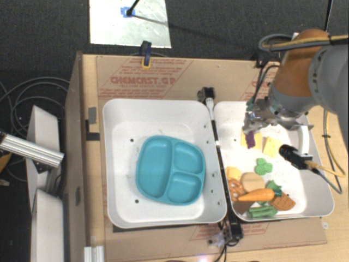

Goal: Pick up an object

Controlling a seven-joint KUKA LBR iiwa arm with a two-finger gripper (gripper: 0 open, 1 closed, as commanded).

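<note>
My gripper (pixel 252 125) hangs over the back left part of the right bin (pixel 322 201). Right under its tip lies a small purple piece (pixel 250 141) with a yellow bit (pixel 244 139) at its left side. Whether the gripper touches the purple piece is unclear. A pale yellow wedge (pixel 269 145) lies just right of it. Nearer the front are a green leafy piece (pixel 264 167), a tan bun (pixel 252 180), an orange carrot (pixel 255 195), a brown cookie (pixel 283 203) and green beans (pixel 262 212).
The left bin (pixel 120 119) holds a teal divided plate (pixel 170 169). A black clip (pixel 206 95) sits at the back of the ridge between the bins. A black connector with a cable (pixel 294 157) hangs from the arm over the right bin.
</note>
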